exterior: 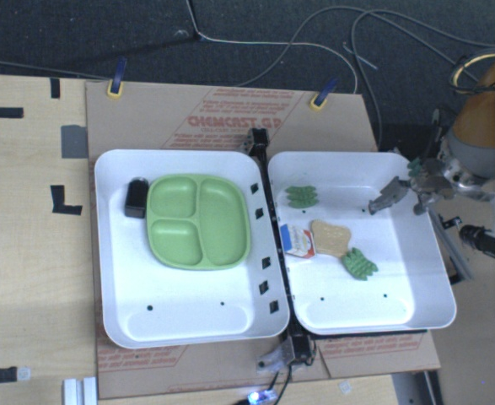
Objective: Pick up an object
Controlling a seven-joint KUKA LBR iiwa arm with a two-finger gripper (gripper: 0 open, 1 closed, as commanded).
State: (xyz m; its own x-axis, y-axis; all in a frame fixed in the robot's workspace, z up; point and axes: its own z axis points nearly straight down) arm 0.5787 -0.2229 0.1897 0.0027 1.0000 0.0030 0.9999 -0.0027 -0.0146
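The right bin (416, 306) holds a green leafy piece (301, 196) near its far left, a tan bread-like slice (330, 239) in the middle, a small red, white and blue packet (297, 241) beside it, and another green piece (359, 264) just right of the slice. My gripper (401, 197) hovers at the bin's right side, over its upper right rim. Its two dark fingers (385, 198) are spread apart with nothing between them. The arm's orange band (476, 118) shows at the right edge.
The left bin (116, 310) holds a green divided plate (200, 221) and a small black block (136, 198) to the plate's left. Black clips run along the seam between the bins. Cables lie on the dark surface behind the cardboard sheet.
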